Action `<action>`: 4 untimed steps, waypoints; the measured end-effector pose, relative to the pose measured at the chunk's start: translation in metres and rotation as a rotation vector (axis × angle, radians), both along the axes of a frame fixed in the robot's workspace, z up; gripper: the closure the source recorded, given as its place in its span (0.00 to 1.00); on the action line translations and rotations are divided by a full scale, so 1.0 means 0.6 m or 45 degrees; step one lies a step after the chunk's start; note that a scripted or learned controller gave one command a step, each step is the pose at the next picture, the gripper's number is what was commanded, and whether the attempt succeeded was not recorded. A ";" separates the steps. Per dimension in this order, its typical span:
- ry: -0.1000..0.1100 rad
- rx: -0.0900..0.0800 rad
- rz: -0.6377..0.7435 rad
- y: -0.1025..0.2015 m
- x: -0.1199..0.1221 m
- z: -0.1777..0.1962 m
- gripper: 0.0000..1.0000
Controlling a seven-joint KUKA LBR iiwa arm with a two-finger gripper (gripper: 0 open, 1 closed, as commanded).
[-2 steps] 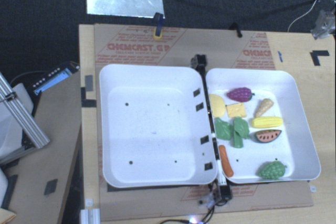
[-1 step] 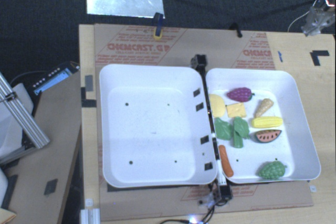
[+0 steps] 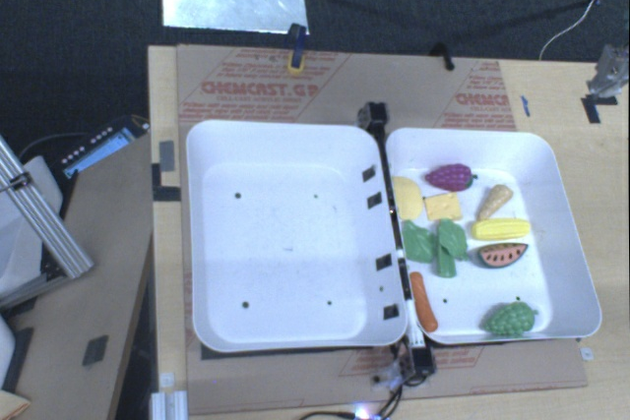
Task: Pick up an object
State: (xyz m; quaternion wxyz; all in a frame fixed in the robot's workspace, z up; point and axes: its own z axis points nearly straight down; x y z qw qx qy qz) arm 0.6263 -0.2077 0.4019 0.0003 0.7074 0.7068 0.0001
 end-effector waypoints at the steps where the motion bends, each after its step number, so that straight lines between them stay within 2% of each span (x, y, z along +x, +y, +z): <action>1: -0.011 -0.004 0.008 0.003 0.074 0.061 1.00; 2: -0.008 -0.002 0.003 0.002 0.036 0.113 1.00; 3: -0.005 -0.002 0.008 0.040 0.069 0.099 1.00; 4: 0.002 -0.001 0.000 0.000 0.022 0.049 1.00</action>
